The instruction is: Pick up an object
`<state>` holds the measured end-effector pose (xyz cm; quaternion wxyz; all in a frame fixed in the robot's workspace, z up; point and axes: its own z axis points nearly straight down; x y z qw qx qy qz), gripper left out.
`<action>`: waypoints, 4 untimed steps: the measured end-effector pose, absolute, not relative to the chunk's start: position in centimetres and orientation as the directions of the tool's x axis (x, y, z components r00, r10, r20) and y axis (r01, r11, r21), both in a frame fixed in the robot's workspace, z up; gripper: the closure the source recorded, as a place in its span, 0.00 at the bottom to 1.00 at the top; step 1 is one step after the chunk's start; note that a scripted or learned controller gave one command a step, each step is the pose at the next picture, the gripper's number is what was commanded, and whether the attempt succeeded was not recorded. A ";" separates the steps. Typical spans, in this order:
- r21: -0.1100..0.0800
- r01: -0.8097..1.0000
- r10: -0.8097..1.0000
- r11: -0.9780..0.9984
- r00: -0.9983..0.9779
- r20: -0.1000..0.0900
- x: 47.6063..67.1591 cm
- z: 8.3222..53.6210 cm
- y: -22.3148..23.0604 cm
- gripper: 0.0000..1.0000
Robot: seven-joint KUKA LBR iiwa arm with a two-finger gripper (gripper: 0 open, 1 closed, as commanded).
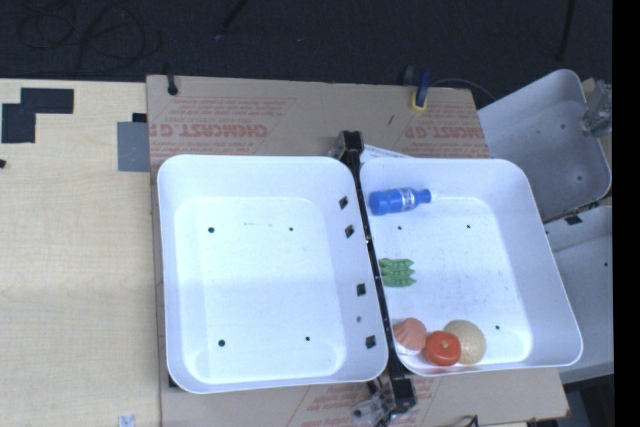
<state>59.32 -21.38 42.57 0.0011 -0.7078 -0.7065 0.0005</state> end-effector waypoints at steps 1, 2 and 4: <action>-0.004 1.000 1.000 -0.001 0.001 0.002 55.9 40.9 -21.3 1.00; -0.003 1.000 1.000 -0.001 0.001 0.001 52.6 40.0 -21.3 1.00; -0.001 1.000 1.000 0.002 -0.002 0.000 49.6 40.5 -21.4 1.00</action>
